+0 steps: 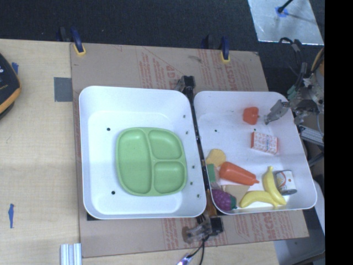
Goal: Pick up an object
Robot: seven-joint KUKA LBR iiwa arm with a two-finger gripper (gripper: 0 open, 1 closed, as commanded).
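The right white bin (220,106) holds several toys. A small red piece (250,115) lies near its far side, and an orange-and-white box (265,142) sits a little nearer. Along the front lie an orange carrot (238,174), a yellow piece (216,157), two bananas (266,195), purple grapes (223,199) and a small can (285,182). My gripper (275,112) hangs over the bin's far right corner, just right of the red piece and apart from it. Nothing shows in its grasp.
The left white bin (96,109) holds a green divided plate (150,160). Both bins rest on brown cardboard (138,65) clamped at the back edge. A black-and-yellow object (6,84) lies at the far left of the bench.
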